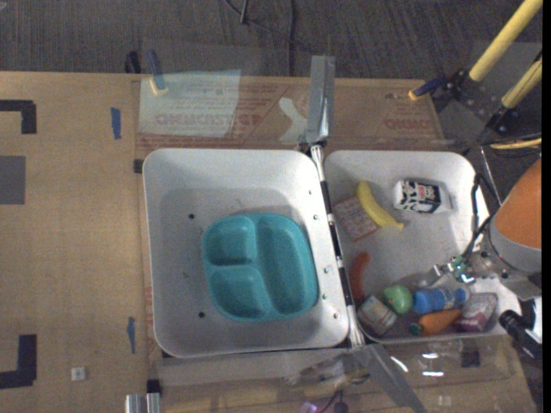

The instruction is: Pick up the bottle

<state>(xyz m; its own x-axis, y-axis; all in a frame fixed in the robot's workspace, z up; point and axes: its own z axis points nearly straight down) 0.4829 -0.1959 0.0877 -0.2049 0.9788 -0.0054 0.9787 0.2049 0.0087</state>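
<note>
Blue bottle (440, 299) lying on its side in the right bin (461, 169), not yet lifted.

Camera view: the bottle rests near the bin's five o'clock corner, crowded between a green ball (398, 298) at its nine o'clock and an orange carrot (439, 321) just below, likely because loose items have gathered along the low front wall. The gripper (462, 268) hovers just above it at one o'clock; whether its fingers are spread or pressed together I cannot tell. The arm (525, 218) enters from three o'clock, wrist angled down toward the pile. The left bin (168, 179) holds a teal tray (258, 265).
</note>
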